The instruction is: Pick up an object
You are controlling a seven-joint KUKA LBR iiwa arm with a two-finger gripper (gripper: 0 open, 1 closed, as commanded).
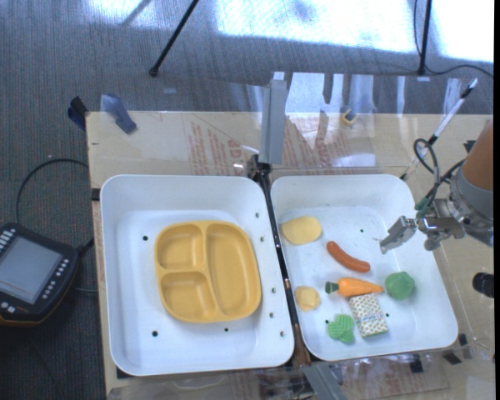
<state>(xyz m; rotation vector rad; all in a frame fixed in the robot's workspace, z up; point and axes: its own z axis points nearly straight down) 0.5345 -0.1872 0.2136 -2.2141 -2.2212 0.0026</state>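
The right bin [317, 192] holds several toy foods. A pale yellow oval piece [302, 230] lies at its left, with an orange-red sausage [348, 257] beside it. Lower down are a carrot [355, 287], a green round piece [400, 286], a small yellow piece [307, 297], a green leafy piece [342, 329] and a small patterned box [368, 315]. My gripper [415, 235] hovers over the bin's right side, above the green round piece and right of the sausage. Its fingers [396, 234] are spread apart, with nothing between them.
The left bin [129, 223] holds a yellow divided plate [208, 271]. A grey upright post [272, 123] stands behind the seam between the bins. A teach pendant [25, 272] lies on the floor at the left. Cables [433, 152] hang near the arm's wrist.
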